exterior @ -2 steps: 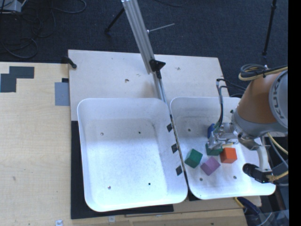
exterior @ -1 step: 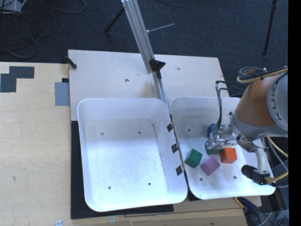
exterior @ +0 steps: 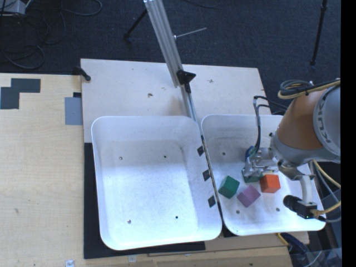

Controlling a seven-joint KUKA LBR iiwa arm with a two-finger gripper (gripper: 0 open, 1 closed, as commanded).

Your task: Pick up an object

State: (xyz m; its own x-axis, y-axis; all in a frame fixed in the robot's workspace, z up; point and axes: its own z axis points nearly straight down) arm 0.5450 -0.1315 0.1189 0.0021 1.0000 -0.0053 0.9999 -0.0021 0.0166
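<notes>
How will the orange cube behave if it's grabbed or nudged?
The orange cube looks rigid with flat faces, so it should slide, not roll. It seems small and probably light, so a glancing touch from the tool could skid it across the smooth right bin. The purple cube sits close, so a push may bump it.

The two bins, the left bin point(exterior: 146, 182) and the right bin point(exterior: 261, 218), look like smooth white plastic with a soft shine. The bench top point(exterior: 39, 166) is pale wood, matt, with visible grain. A slanted rail point(exterior: 167, 40) looks like ribbed bare metal, dull silver. The green block point(exterior: 228, 187), the purple block point(exterior: 248, 196) and the orange block point(exterior: 270, 183) have flat matt faces. The arm point(exterior: 314, 124) has a smooth, slightly glossy shell. The floor point(exterior: 233, 26) looks like dark rough carpet.
</notes>
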